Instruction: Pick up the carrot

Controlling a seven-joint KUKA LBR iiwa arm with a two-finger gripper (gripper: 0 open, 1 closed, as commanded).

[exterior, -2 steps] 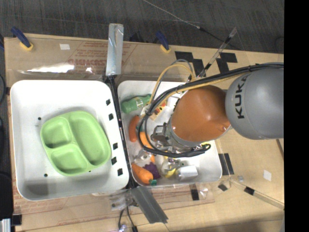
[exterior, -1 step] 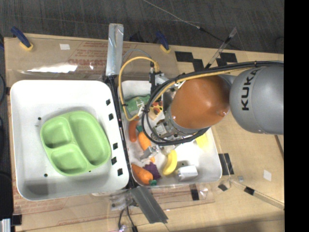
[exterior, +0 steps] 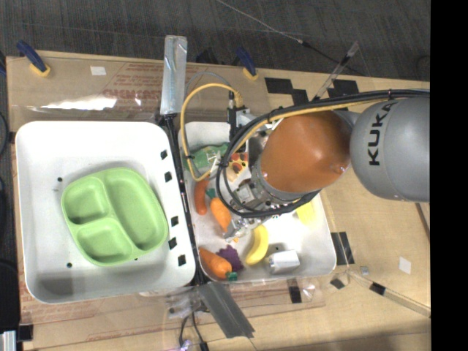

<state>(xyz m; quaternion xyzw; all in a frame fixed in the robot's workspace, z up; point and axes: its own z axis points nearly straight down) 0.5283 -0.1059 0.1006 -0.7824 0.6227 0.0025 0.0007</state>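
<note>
Left of the arm (exterior: 344,152), the left bin (exterior: 44,145) holds a green divided plate (exterior: 113,214) with three compartments, lying flat near the bin's middle. Between the two bins runs a black divider strip (exterior: 175,189). The right bin (exterior: 322,258) lies directly under the arm's wrist. At this bin's left wall, just left of the wrist, lies a slim orange piece (exterior: 200,198); beside it, closer to the wrist, lies the carrot (exterior: 220,213), tilted, with its upper end under the cables (exterior: 219,159). Toward the near left corner of the same bin rests a second orange vegetable (exterior: 214,262) with a green tip, touching a purple item (exterior: 232,255). Right of these, below the wrist, lie a banana (exterior: 257,246) and a white block (exterior: 284,260). A yellow item (exterior: 306,212) shows at the wrist's right edge. The gripper (exterior: 235,225) points down into the bin just beside the carrot; the wrist and cables hide the fingers, so their spacing cannot be determined.
</note>
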